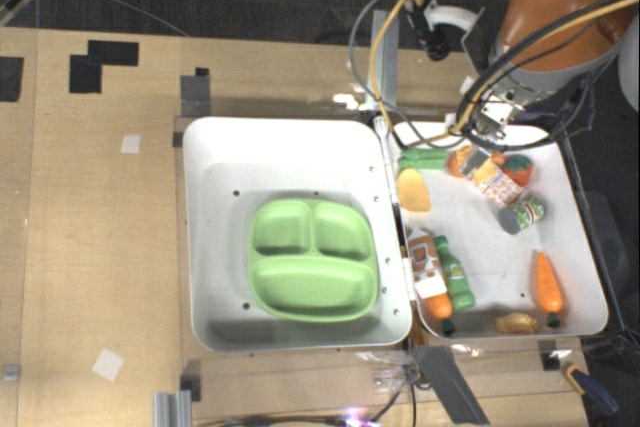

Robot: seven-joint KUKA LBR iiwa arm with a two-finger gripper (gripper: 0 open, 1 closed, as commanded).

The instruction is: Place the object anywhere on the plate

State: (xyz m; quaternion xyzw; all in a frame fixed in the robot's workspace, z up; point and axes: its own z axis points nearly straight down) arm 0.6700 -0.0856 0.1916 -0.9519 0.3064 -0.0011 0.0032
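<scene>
A green plate (312, 258) with three compartments lies in the left white bin (215, 215). The right bin (580, 245) holds several toy foods: a yellow pear-like piece (414, 190), a green pod (424, 157), an orange and white cluster (490, 173), a small can (523, 212), a carrot (547, 282), a green bottle (456, 281) and a small carton (427, 271). My gripper (484, 127) hangs over the far side of the right bin, just above the orange and white cluster. Nothing visibly sits in it.
A tan bread-like piece (517, 322) lies at the right bin's near edge. The wall between the two bins (392, 215) runs down the middle. Cables and a grey post (385, 55) stand behind the bins. The arm's orange band (565, 5) looms at the top right.
</scene>
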